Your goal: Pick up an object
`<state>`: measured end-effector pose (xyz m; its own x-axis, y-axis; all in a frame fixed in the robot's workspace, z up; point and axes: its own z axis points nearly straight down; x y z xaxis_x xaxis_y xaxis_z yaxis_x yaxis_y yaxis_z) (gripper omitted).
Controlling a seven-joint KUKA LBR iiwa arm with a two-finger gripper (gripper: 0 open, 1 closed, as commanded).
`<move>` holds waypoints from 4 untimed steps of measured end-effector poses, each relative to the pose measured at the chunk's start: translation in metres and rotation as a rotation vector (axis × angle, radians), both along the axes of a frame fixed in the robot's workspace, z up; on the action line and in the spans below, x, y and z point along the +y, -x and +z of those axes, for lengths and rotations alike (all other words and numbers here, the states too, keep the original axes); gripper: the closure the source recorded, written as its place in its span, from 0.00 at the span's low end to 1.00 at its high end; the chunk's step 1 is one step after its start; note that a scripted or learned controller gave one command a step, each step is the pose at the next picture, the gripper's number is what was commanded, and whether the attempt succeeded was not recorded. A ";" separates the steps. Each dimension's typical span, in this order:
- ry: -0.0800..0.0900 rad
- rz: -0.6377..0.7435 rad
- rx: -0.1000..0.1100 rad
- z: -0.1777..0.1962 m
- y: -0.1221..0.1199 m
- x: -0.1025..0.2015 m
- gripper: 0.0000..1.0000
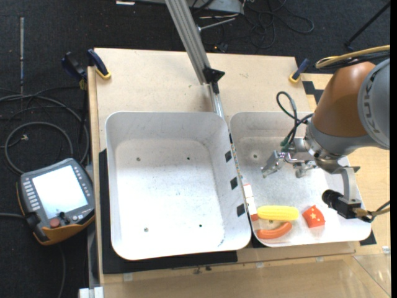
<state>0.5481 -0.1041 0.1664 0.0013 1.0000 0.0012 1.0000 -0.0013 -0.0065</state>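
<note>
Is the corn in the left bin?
No, the corn lies in the right bin, near its front edge beside a red piece.

The arm (366, 104) was grey, with a broad, rounded orange band (341, 98) above the wrist. A black cable (286, 107) looped out beside the wrist. The gripper (286, 164) was bare silvery metal, and a black fitting (338, 202) hung from a pale bracket.
</note>
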 end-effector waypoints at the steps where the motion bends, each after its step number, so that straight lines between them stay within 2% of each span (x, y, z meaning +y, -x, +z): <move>1: 0.000 0.000 0.000 -0.063 -0.002 0.004 0.00; 2: 0.001 -0.001 -0.007 -0.049 -0.004 0.003 1.00; 3: 0.003 0.004 -0.013 0.009 -0.015 0.004 1.00; 4: 0.003 0.004 -0.014 0.070 -0.012 0.000 1.00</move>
<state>0.5598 -0.1039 0.2368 -0.0026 1.0000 -0.0018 1.0000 0.0026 0.0071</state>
